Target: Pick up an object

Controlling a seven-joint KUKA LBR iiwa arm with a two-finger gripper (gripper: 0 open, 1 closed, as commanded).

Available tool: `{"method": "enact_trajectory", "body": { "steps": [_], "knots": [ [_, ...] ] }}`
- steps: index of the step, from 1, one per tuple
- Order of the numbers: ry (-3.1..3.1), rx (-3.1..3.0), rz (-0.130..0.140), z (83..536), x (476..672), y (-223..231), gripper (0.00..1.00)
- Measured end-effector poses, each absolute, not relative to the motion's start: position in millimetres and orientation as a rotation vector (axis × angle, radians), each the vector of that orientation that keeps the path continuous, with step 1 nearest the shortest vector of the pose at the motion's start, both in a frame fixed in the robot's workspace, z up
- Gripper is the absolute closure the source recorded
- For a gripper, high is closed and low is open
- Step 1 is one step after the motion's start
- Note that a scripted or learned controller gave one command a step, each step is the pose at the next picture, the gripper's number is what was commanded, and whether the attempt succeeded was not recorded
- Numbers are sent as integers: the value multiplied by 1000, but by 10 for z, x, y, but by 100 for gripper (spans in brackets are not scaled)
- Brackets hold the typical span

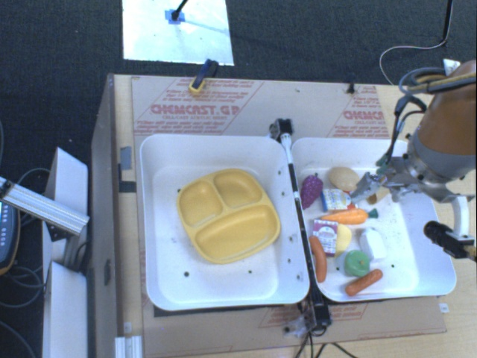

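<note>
Grey arm reaching from right, gripper (pixel 370 189) above right bin (pixel 417 278)

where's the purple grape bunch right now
In the camera view, the purple plastic grape bunch lies in the right white bin, at its upper left by the divider, just left of the tan potato-shaped toy.

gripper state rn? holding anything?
Gripper: over the right bin, near the tan potato. Open or shut cannot be told; nothing seen held.

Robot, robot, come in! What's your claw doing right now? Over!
Gripper low over right bin, beside potato. Nothing seen held. Carrot just below. Toys crowded close.
</note>
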State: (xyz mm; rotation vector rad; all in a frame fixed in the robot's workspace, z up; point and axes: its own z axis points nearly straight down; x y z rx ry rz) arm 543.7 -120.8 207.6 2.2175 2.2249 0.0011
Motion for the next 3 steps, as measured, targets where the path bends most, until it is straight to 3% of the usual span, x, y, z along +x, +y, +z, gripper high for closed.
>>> {"method": "enact_trajectory", "body": {
  "steps": [1, 2, 3],
  "knots": [
    [2224, 2220, 0, 922, 5608, -1138, 0],
    [2224, 2215, 3, 848, 6181, -1098, 0],
    [2225, 2213, 5, 955, 6187, -1099, 100]
  ]
}}
